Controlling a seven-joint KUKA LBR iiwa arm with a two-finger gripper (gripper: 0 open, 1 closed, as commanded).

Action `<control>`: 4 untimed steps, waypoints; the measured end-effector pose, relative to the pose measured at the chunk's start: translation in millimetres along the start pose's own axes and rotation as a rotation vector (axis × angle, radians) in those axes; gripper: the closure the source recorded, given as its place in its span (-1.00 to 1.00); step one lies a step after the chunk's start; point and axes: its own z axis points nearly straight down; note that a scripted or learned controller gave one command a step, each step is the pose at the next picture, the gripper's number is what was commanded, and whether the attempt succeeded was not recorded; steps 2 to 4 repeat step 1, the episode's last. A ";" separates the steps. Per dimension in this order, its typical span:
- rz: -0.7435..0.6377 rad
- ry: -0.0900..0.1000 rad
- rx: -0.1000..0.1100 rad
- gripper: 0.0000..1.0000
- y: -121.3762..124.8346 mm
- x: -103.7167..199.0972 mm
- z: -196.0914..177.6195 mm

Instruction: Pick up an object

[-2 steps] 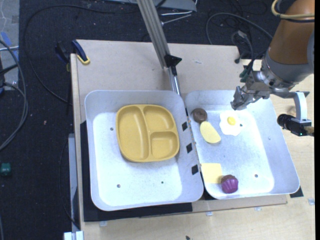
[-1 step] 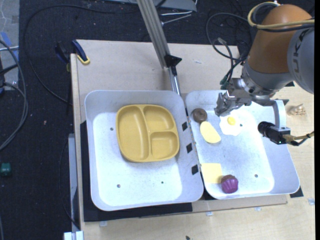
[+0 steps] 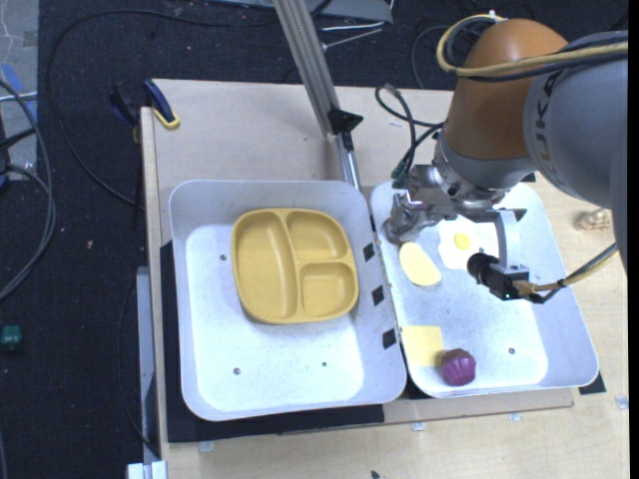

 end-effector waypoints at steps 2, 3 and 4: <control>-0.001 0.000 -0.001 1.00 -7.9 57.7 -3.3; -0.001 0.000 -0.001 1.00 -7.9 57.7 -3.3; -0.001 0.000 -0.001 1.00 -7.9 57.7 -3.3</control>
